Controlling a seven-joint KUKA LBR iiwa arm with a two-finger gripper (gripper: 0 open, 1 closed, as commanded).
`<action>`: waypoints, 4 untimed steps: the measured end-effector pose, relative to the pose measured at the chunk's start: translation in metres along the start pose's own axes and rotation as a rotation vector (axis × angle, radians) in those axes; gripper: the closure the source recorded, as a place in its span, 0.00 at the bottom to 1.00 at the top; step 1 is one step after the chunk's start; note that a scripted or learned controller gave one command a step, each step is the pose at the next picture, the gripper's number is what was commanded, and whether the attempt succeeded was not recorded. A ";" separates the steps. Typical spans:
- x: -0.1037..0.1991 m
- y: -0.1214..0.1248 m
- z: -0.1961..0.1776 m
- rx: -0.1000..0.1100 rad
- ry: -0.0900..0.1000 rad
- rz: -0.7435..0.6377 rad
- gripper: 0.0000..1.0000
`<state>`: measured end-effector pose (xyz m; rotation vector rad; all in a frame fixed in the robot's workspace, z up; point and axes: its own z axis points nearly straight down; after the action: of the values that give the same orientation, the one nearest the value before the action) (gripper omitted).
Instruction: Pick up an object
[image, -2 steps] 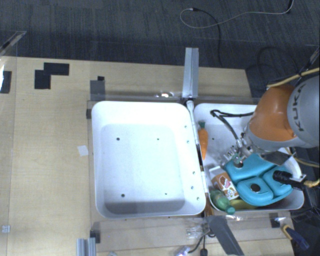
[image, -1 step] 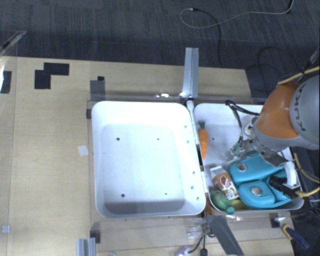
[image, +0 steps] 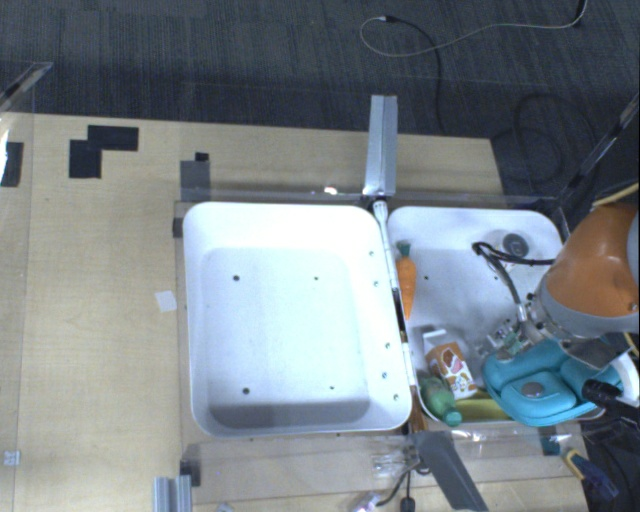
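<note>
A pale wooden bench (image: 100, 330) spans the frame below a dark carpet strip along the top. Two shallow white bins sit side by side on it: the left bin (image: 285, 315) at centre, the right bin (image: 455, 235) toward the right. Black tape patches (image: 100, 148) mark the bench's upper left.

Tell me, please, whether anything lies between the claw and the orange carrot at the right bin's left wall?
Yes, partly: the claw sits low in the right bin, while the orange carrot-shaped toy lies up-left. The small printed carton and teal plastic object crowd beside it, but the direct line looks open.
</note>
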<state>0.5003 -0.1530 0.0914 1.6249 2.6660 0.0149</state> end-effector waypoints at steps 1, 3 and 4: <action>0.039 0.010 -0.006 0.007 0.008 -0.341 1.00; -0.013 0.043 0.001 -0.003 0.012 -1.380 1.00; 0.003 0.101 -0.040 0.002 0.011 -1.319 1.00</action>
<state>0.5878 -0.1040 0.1330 -0.3506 3.1105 -0.0005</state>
